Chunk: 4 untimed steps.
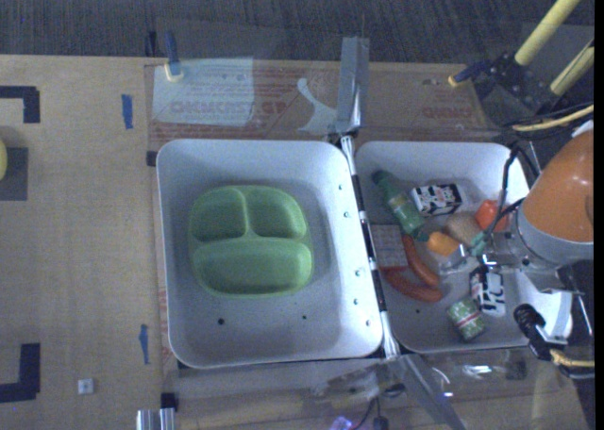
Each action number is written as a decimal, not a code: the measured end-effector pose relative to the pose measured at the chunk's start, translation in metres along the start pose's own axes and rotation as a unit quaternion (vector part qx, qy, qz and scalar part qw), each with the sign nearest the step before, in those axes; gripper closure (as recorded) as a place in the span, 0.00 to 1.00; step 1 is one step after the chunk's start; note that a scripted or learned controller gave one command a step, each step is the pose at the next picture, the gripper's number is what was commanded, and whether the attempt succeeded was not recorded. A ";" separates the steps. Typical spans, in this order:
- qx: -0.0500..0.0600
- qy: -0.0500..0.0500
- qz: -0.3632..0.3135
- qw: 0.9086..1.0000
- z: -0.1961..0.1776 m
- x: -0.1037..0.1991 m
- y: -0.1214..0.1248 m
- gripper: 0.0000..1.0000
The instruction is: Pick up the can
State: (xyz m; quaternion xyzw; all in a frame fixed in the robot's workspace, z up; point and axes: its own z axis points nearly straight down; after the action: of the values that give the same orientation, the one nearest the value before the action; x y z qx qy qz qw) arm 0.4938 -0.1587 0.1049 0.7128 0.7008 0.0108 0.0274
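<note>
while the gripper [486, 279] hovers, the can [466, 319] lies below

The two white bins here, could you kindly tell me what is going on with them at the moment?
A grey robot arm with an orange band reaches in over the right white bin, which holds a jumble of small items. Its gripper sits low among them, just above a small green can near the bin's front edge. Nothing is visibly held yet. The left white bin holds a green divided plastic tray, untouched.
</note>
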 end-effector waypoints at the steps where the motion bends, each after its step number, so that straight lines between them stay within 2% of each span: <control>1: -0.008 -0.005 0.002 1.000 -0.015 -0.004 0.005 1.00; 2: 0.019 0.011 -0.124 0.992 -0.019 -0.016 -0.009 1.00; 3: 0.019 0.016 -0.242 0.970 -0.018 -0.010 -0.006 1.00; 4: 0.019 0.016 -0.243 0.970 -0.018 -0.010 -0.005 0.00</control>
State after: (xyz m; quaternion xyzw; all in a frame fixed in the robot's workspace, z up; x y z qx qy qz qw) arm 0.4874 -0.1682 0.1225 0.5217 0.8531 0.0016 0.0048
